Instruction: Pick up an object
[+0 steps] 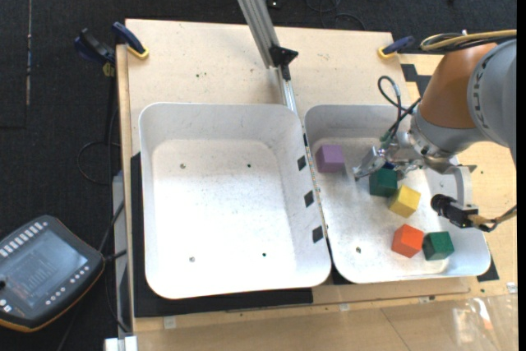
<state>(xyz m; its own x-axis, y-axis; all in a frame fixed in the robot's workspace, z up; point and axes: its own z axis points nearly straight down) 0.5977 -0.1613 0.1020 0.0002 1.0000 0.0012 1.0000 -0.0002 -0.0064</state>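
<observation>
Gripper down in the right bin, fingers straddling the dark green block, grip unclear, yellow block touching its near-right side

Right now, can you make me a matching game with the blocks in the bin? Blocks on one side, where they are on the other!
Blocks:
1. purple block
2. yellow block
3. orange block
4. dark green block

Places:
A. touching a second green block near the front of the right bin
B. right under the gripper
C. alone, nearest the wall between the two bins
D. between the gripper's block and the front pair

Pairs: 1-C, 2-D, 3-A, 4-B
</observation>
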